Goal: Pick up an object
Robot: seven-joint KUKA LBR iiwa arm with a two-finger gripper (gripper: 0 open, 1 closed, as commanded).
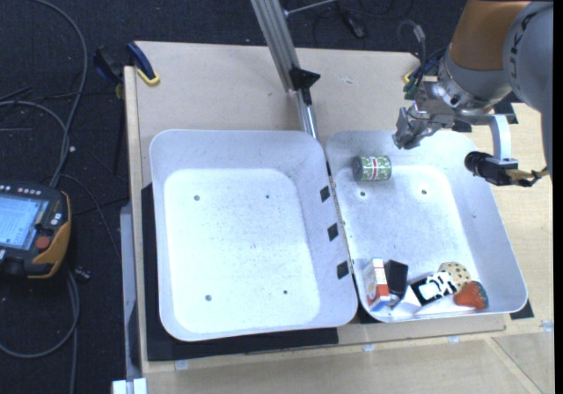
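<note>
Across the wooden table [220,84] sit two shallow white bins: the left bin [237,234] and the right bin [422,225], touching along their inner rims. Over the right bin's far corner hangs the grey arm [501,23] with its orange band, its tool [409,133] hovering just above the rim; whether it is spread or pressed together cannot be told. Near the tool, a small green-banded can [373,168] lies on its side. Well apart from it, crowded along the near wall, lie a red-and-white box [377,282], a black-and-white packet [429,288], a spotted round piece [453,273] and a red lump [472,295]. A slanted metal rail [273,18] crosses the table behind the bins.
</note>
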